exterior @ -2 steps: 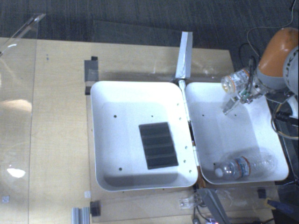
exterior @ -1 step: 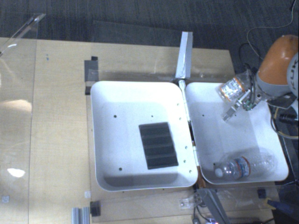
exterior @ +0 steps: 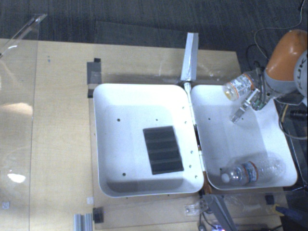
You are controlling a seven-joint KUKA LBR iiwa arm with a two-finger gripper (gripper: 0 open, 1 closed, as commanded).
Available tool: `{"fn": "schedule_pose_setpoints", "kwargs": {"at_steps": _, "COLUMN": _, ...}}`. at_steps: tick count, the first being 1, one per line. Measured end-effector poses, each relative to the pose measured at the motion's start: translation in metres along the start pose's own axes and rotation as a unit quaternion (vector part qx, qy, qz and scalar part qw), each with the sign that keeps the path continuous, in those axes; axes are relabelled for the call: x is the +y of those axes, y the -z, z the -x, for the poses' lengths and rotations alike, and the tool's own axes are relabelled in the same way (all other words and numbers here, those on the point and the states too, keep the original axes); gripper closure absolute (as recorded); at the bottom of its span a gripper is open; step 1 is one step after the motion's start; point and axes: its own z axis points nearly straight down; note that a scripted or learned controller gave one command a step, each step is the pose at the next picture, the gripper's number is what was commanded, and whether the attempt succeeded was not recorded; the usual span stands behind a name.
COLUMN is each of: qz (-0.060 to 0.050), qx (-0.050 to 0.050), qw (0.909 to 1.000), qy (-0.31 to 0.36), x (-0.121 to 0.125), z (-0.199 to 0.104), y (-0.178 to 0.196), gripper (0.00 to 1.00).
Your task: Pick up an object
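Note:
My gripper [exterior: 240, 104] hangs over the upper part of the right bin [exterior: 269, 143], below the orange band of the arm. A small clear plastic object [exterior: 237, 87] with a yellowish tint sits right against the gripper's upper side, above the bin's far rim; I cannot tell whether it is gripped. A clear plastic bottle [exterior: 250, 171] with a blue label lies on its side along the near wall of the right bin. A black ribbed rectangular block [exterior: 163, 149] lies flat in the middle of the left bin [exterior: 115, 109].
A metal post [exterior: 190, 57] stands at the far end of the divide between the bins. Cables [exterior: 288, 119] run along the right side by the arm. Clear panels lie over the bench to the left.

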Motion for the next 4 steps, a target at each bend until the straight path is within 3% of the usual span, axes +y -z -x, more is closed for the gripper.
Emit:
{"fn": "schedule_pose_setpoints", "kwargs": {"at_steps": 1, "qz": -0.001, "qx": -0.002, "qw": 0.9840, "qy": 0.178, "x": 0.003, "z": -0.004, "y": 0.000, "gripper": 0.00}}
{"fn": "schedule_pose_setpoints", "kwargs": {"at_steps": 2, "qz": 0.008, "qx": -0.012, "qw": 0.9706, "qy": 0.240, "x": 0.033, "z": -0.065, "y": 0.001, "gripper": 0.00}}
{"fn": "schedule_pose_setpoints", "kwargs": {"at_steps": 3, "qz": 0.003, "qx": -0.003, "qw": 0.9924, "qy": 0.123, "x": 0.082, "z": -0.085, "y": 0.001, "gripper": 0.00}}
{"fn": "schedule_pose_setpoints", "kwargs": {"at_steps": 4, "qz": 0.010, "qx": -0.007, "qw": 0.9985, "qy": -0.054, "x": 0.073, "z": -0.085, "y": 0.000, "gripper": 0.00}}
